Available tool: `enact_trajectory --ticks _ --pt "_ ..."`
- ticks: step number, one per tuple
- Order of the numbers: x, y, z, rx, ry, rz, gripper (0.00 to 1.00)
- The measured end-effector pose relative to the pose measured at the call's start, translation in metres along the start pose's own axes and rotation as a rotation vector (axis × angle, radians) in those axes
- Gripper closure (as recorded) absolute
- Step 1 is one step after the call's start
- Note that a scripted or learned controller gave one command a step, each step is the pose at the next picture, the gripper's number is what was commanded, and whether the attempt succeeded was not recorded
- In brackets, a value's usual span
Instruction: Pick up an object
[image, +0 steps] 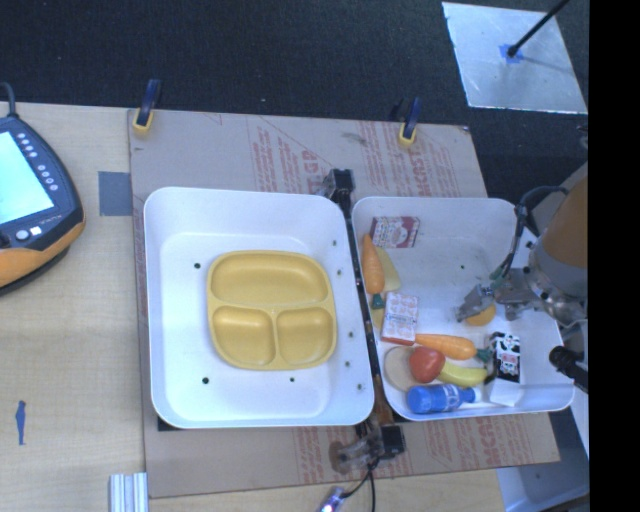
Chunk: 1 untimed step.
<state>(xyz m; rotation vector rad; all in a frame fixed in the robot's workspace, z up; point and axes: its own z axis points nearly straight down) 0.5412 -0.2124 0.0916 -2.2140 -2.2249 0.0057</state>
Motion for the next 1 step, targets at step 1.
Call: enact_trajectory --ticks 1 --pt "-0.0009 0.0003 -0.0105 0.001 -0.001 -0.003 1.00"
